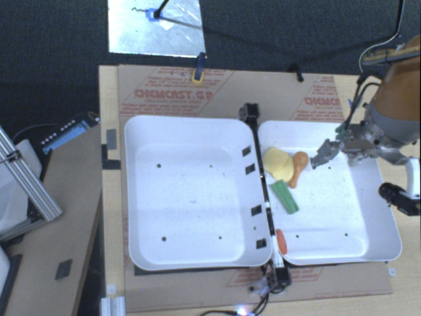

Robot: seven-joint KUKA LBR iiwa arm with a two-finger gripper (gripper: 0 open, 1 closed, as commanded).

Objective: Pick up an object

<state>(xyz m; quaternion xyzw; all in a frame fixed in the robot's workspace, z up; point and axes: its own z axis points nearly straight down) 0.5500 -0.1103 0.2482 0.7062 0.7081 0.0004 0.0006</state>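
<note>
In the right bin (368, 242) lie a yellow rounded object (278, 163), an orange club-shaped object (299, 166) touching its right side, and a green block (285, 197) just below them. A small red-orange piece (281, 241) rests against the bin's left wall near the front. My gripper (324, 155) hangs over the right bin, just right of the orange object and above the bin floor. The grey arm with its orange band (398, 97) reaches in from the right.
The left bin (141, 130) stands beside the right one, with a black divider strip (263, 189) between them. A black part of the arm (400, 199) hangs over the right bin's right rim. A cable crosses the bench behind the bins.
</note>
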